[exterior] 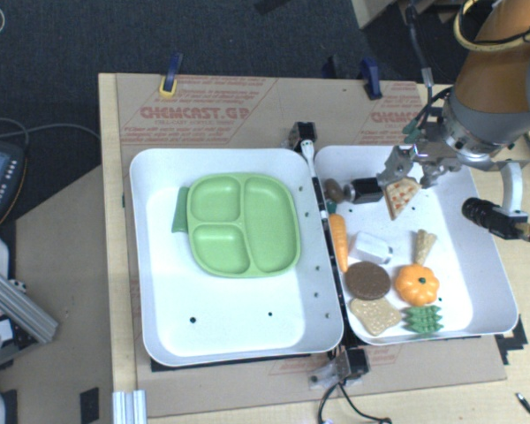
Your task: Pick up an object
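the claw (pixel 405 177) is clamped on a pizza slice (pixel 401 196) above the right bin (pixel 495 276). a green divided plate (pixel 244 224) lies in the left bin (pixel 159 263).

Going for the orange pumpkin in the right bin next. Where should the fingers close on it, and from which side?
Probably straight from above, closing across the pumpkin's round body at its widest part. It sits upright, stem up. The green leafy piece crowds its near side, so close the fingers left-right.
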Action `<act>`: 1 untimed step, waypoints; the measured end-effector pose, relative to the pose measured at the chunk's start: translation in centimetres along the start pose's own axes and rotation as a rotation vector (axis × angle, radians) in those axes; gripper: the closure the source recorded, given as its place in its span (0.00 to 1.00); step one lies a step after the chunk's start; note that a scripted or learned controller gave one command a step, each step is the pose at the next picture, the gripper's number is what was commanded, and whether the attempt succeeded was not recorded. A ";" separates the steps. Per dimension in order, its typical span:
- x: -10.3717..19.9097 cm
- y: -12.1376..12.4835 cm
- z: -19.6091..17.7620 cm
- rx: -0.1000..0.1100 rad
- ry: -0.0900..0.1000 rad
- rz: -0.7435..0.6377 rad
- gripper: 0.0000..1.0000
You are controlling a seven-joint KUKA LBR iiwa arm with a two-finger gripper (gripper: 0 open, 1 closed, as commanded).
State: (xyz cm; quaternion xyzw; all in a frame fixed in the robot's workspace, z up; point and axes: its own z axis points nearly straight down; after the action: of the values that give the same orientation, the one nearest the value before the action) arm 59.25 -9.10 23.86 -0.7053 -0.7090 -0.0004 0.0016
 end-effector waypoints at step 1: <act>5.5 -1.7 1.5 0.002 0.000 0.000 1.00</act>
State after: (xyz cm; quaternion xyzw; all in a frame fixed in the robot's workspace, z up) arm 57.52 -3.60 22.41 -0.7051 -0.7091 0.0005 0.0023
